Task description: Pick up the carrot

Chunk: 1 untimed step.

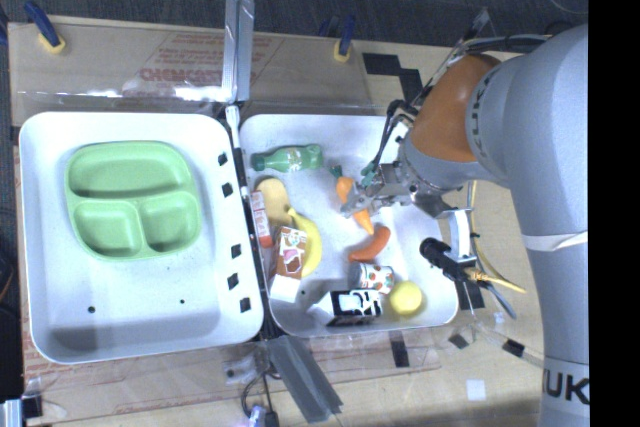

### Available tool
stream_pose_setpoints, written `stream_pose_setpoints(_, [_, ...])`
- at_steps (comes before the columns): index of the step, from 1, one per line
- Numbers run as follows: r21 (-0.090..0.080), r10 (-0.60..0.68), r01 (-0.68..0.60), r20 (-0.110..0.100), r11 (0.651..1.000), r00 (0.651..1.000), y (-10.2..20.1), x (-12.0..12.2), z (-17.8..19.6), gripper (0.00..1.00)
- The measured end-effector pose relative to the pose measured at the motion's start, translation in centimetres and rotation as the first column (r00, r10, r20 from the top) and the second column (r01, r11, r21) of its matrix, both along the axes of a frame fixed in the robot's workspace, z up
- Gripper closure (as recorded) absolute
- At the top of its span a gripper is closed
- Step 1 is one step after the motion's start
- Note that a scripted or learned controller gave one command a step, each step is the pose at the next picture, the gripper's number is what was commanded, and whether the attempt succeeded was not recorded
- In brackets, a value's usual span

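The gripper [368, 197] hangs low in the right bin [330, 127], the arm [520, 115] reaching in from the right; whether its fingers are wide or narrow I cannot tell; the carrot [345, 188] lies just beside them, to their left, touching or nearly so, below the green bottle [287, 158]; an orange sausage-like piece [371, 243] lies nearer the camera; the left bin holds a green tray [133, 198].

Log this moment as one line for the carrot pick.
phase: reaching | gripper: low in right white bin | target: small orange carrot, beside gripper, grasp unconfirmed | nearby: green bottle, yellow banana
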<state>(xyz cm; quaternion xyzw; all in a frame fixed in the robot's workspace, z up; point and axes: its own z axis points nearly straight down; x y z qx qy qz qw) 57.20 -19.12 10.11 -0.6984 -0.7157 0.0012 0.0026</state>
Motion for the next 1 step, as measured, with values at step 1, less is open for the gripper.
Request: stream_pose_setpoints(1, [-0.002, 0.037, -0.037, 0.005, 0.999, 0.999, 3.89, 5.61, 12.67, 1.00])
